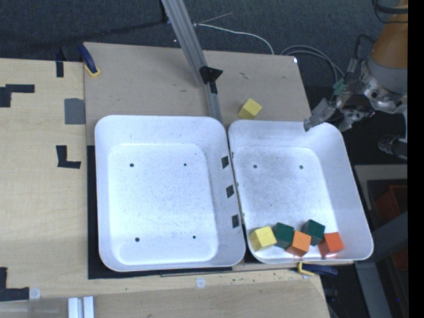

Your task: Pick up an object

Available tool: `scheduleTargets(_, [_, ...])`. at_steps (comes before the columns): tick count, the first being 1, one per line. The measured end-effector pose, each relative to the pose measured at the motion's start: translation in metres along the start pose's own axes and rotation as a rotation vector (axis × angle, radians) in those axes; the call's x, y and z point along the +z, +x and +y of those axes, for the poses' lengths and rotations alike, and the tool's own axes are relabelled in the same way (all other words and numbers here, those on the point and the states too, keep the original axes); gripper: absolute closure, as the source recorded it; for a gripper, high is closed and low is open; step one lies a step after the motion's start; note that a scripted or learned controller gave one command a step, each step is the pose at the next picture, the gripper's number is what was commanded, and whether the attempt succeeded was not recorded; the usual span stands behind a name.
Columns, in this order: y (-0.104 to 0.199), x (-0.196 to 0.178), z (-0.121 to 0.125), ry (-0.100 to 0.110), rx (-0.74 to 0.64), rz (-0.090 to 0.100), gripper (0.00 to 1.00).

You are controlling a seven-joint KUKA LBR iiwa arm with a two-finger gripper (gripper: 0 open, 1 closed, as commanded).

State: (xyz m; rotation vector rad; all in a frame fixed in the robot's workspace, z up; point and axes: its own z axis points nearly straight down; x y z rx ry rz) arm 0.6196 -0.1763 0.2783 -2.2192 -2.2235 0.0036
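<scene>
Blocks (296,236) huddle in your right bin's (344,171) near corner, well apart from the hand (320,115) poised over its far rim, whose grip you cannot tell.

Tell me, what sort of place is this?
Probably a robot test lab: an arm reaches over two white bins, coloured blocks piled in one, tape marks on the bench.
</scene>
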Motion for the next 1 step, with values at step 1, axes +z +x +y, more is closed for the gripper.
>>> scheduleTargets(1, [-0.0293,0.078,0.061,0.005,0.001,0.001,0.0])
